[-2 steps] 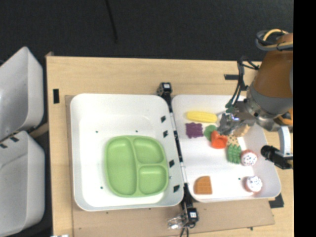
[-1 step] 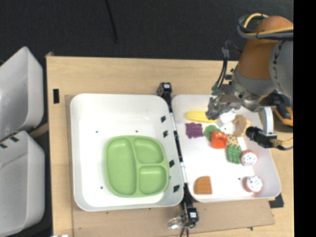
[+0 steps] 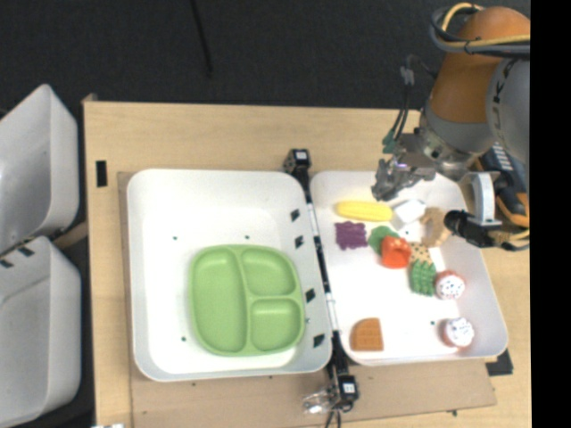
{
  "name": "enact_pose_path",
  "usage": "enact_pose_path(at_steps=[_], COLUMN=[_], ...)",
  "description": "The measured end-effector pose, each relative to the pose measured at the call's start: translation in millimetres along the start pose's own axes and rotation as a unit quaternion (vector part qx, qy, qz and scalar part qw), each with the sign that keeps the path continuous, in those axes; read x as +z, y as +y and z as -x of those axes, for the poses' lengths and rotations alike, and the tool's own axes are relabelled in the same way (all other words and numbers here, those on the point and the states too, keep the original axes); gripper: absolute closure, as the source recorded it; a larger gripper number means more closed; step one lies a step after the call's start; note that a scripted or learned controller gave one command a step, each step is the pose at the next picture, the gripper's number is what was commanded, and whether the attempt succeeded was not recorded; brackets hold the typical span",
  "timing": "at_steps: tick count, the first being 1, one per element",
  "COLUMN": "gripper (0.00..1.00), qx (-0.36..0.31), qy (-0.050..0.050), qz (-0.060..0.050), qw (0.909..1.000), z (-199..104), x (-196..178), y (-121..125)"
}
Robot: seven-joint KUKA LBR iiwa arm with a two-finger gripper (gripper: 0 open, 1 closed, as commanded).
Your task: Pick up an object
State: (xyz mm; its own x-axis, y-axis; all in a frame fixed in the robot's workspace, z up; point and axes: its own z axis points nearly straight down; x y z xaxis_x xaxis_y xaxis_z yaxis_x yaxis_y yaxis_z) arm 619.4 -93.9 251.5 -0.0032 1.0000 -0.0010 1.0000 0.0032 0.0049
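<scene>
The right bin (image 3: 393, 350) holds several small objects: a yellow corn-like piece (image 3: 363, 210), a purple block (image 3: 351, 235), a red and green pepper-like toy (image 3: 391, 246), a green knobbly piece (image 3: 422, 277), a brown waffle-like square (image 3: 367, 334), a white block (image 3: 409, 211) and two round white pieces (image 3: 451, 286) (image 3: 459, 331). My gripper (image 3: 393, 182) hangs at the bin's far edge, just above and right of the yellow piece. Nothing shows between its fingers.
The left bin (image 3: 152, 239) carries a green divided plate (image 3: 246, 300). Clips (image 3: 296, 160) sit along the seam between the bins. The grey and orange arm (image 3: 468, 78) fills the upper right. White blocks (image 3: 31, 239) stand off the bench's left side.
</scene>
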Motion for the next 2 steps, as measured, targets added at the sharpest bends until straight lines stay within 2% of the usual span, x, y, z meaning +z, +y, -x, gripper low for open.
enact_pose_path(at_steps=[1,2], gripper=[1.00,1.00], qx=[-0.001,-0.002], qy=[0.000,-0.001], qz=[-0.003,-0.001], qw=[1.0000,1.0000], z=[-5.1,2.5], x=[2.2,6.1], y=[-8.6,4.4])
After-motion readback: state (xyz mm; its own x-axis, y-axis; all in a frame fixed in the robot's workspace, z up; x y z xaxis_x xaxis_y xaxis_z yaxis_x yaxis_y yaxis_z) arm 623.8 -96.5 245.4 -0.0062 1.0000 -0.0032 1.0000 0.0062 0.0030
